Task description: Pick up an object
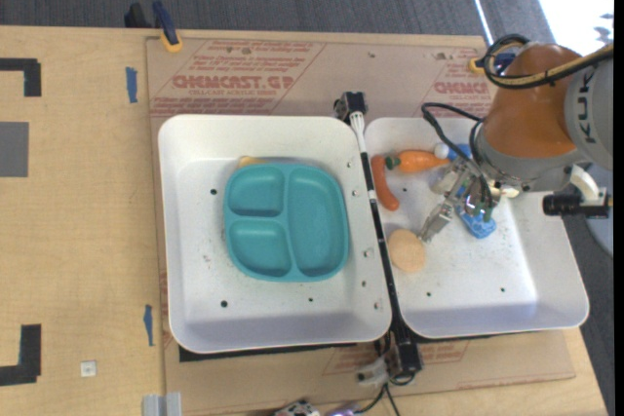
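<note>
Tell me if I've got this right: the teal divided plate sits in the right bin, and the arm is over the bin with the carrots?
Not quite. The camera view shows the teal divided plate in the left bin, not the right one. The rest holds: the arm is over the right bin, where the carrots lie.

divided plate [288, 221] in left bin [185, 209]

Teal divided tray [288, 221] in left bin [185, 239]; blue clamp [168, 24] behind.

Brown bench [88, 239], two white bins [190, 229] side by side, blue clamp [166, 24]
</note>
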Available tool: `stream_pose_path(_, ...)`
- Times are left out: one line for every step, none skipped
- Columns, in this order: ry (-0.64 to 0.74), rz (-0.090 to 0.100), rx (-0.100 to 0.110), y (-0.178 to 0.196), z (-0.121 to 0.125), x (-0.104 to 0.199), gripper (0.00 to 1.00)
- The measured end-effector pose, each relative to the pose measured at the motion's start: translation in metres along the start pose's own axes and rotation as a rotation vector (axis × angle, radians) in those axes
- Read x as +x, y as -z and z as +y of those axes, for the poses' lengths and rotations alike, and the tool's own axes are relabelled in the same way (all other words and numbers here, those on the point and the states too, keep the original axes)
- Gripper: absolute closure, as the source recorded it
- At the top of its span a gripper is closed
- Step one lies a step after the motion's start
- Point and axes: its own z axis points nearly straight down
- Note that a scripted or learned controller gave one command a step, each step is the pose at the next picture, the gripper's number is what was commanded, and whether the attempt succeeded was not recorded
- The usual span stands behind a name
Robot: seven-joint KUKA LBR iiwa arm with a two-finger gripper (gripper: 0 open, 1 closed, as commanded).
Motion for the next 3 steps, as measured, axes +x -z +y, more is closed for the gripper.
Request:
stream_pose_path(0.312, 0.0, 0.0, 0.0, -0.024, -0.003, 0.0)
stream_pose_path(0.31, -0.007, -0.004, 0.012, -0.022, -0.005, 1.0)
stream_pose_path(0.309, -0.012, -0.007, 0.023, -0.021, -0.006, 1.0)
